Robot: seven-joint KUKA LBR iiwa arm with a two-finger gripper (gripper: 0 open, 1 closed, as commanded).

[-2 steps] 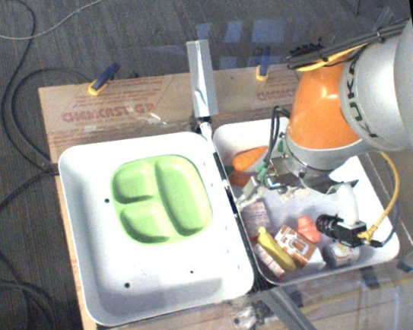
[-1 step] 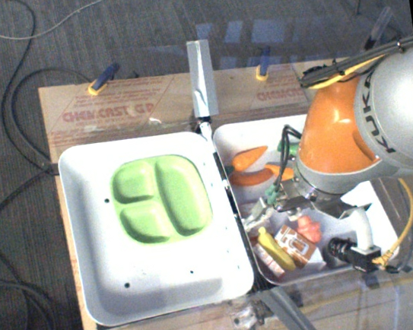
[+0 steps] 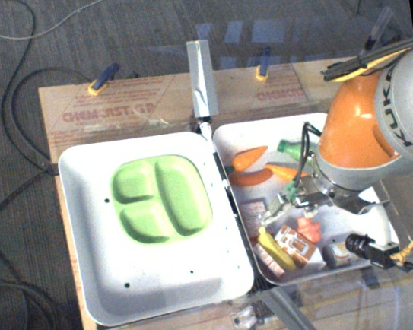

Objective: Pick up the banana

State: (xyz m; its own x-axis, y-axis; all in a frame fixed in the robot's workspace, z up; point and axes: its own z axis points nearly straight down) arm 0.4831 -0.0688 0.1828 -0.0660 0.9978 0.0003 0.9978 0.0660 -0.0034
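Observation:
The yellow banana (image 3: 274, 253) lies in the right bin (image 3: 235, 194) near its front left corner, running from upper left to lower right beside a brown and white packet (image 3: 295, 242). My gripper (image 3: 292, 203) hangs over the middle of this bin, just behind and to the right of the banana. It is open and nothing shows between its fingers. The grey and orange arm covers the bin's right side.
Behind the gripper lie two orange carrots (image 3: 249, 159) and a green item (image 3: 290, 146). A pink item (image 3: 309, 227) and a dark object (image 3: 335, 253) sit near the front. The left bin (image 3: 83, 217) holds a green divided plate (image 3: 162, 198).

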